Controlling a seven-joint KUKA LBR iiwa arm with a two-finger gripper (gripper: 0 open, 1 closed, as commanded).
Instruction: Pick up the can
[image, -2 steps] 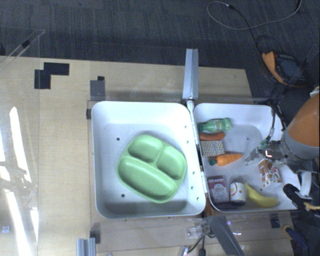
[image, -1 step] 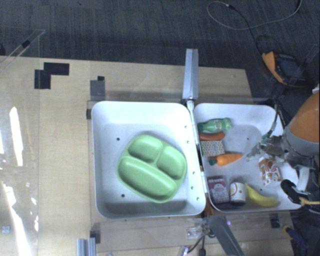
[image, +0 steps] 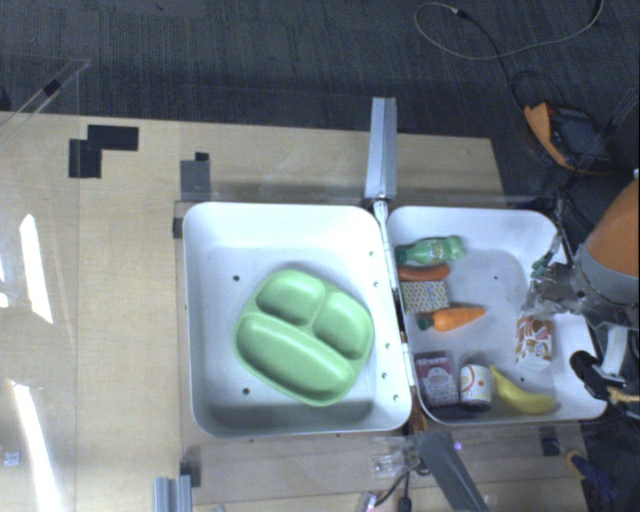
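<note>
While the grey arm (image: 610, 262) with its orange band reaches in from the right, its end effector (image: 550, 285) hangs over the right edge of the right bin (image: 510, 225), just above a small red and white packet (image: 535, 338); whether it is apart or together cannot be told from this slanted view, and nothing is seen clamped in it. Lying on its side near the front wall of that same bin is the can (image: 477, 383), white with a red label, its round end turned toward the camera. Just beside it on the left sits a dark red box (image: 437, 378), and on its right a yellow banana (image: 522, 394) curves along the front corner, touching or nearly touching the can. Farther back, a carrot (image: 452, 318) lies across the middle of the bin, with a patterned square packet (image: 424, 295) beside it, a second orange piece (image: 423, 272) behind that, and a green bottle (image: 432, 250) lying near the back. On the left, the other white bin (image: 215, 245) holds a green divided plate (image: 304, 335) with three compartments. Both bins rest on a pale wooden tabletop (image: 110, 300).
</note>
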